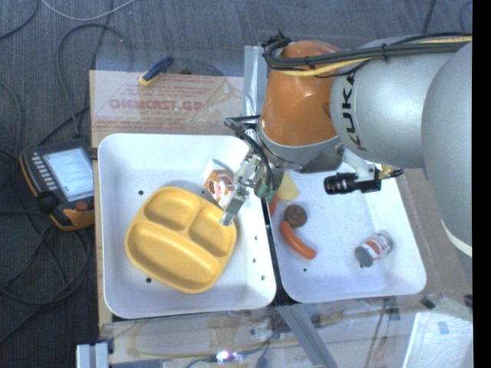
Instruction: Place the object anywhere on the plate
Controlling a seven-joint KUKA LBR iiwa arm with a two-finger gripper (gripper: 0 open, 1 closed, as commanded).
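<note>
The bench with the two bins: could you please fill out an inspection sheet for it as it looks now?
Surface: two white bins side by side, left bin, right bin.
Job's things: yellow plate with compartments in the left bin; small packaged object at the gripper, grasp unclear.
Clutter: sausage, brown round piece, small can in the right bin.
Gripper: gripper over the plate's upper right edge.
Cables: loose cables on the floor.
Surroundings: pendant at left; cardboard behind.

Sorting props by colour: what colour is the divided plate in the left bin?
Yellow; the plate shows plainly in the camera view.
</note>
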